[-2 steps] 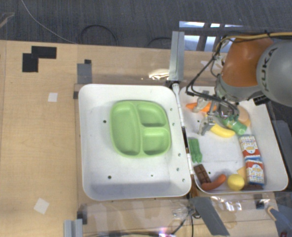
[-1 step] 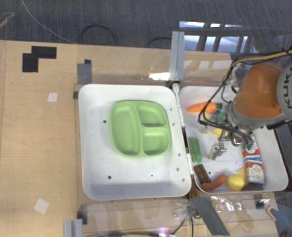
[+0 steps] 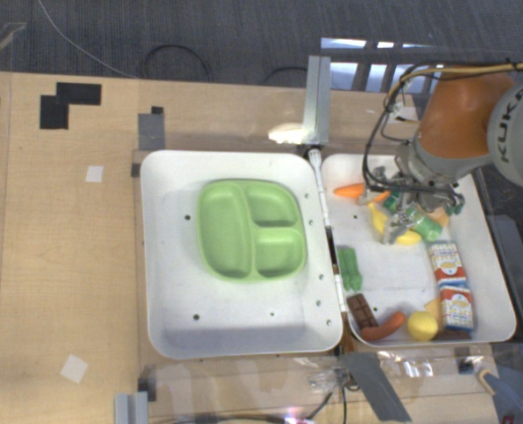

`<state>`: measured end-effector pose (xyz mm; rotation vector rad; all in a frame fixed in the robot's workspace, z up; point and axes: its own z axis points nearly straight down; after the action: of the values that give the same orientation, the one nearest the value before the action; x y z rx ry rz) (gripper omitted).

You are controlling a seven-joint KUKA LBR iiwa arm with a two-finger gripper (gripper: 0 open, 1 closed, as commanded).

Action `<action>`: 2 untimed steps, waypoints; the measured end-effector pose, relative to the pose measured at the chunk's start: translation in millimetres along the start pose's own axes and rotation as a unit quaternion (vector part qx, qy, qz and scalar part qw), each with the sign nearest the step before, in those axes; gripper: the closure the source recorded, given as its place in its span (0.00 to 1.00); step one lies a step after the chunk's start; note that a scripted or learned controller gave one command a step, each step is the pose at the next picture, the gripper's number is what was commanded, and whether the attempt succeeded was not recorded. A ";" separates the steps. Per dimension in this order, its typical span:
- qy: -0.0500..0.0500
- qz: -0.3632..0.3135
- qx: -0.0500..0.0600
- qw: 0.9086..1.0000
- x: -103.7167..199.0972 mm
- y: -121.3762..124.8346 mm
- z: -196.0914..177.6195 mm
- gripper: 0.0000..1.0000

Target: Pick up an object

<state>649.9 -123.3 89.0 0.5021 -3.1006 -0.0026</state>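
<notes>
A: Any lettering you can read?

B: One word. "KUKA" in dark letters on the grey arm, at about two o'clock in the view, partly cut by the edge.

A: And the carton at four o'clock, in the right bin?

B: It has printed red, blue and white panels, but the print is too small to make out. No numbers or signs elsewhere.

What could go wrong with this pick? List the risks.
1. The end effector sits low over a tight cluster: yellow item, green item and carrot. It may nudge or grab the wrong one.
2. The cluster lies near the right bin's far wall, so items could get pushed against it.
</notes>
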 end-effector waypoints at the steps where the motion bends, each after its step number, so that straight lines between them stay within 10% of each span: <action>1: 0.017 0.058 0.003 0.998 -18.6 16.3 -0.3 0.00; 2: -0.004 0.063 0.003 0.998 2.7 17.3 0.0 0.00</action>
<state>641.9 -107.8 89.0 0.3082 -3.1353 0.0036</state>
